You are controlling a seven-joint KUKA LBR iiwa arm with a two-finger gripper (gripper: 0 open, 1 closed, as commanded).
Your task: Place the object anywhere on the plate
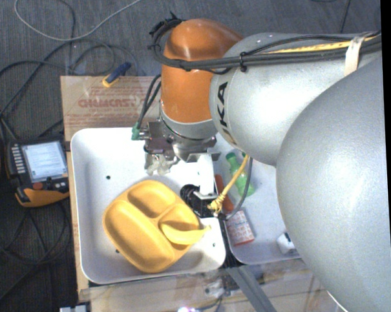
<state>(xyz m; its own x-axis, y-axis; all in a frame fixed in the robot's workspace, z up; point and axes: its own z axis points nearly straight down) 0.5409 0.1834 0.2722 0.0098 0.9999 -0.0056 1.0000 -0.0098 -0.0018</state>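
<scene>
Grey carpet strewn with black cables surrounds the surface, where a shallow white left bin (87, 189) holds the yellow, compartmented plastic plate (150, 226). A yellow banana-like piece (184, 234) already lies on the plate's right edge, which may be the object; if so, the placing looks close to done, though I can't be sure it rests free. The grey arm with its orange band (192, 74) reaches in above the plate, wrist pointed down, the gripper (161, 161) hanging just beyond the plate's far rim. Whether the jaws are spread or pressed together can't be told. Right of the plate, a green bottle (238, 176) sits in the neighbouring bin.
</scene>
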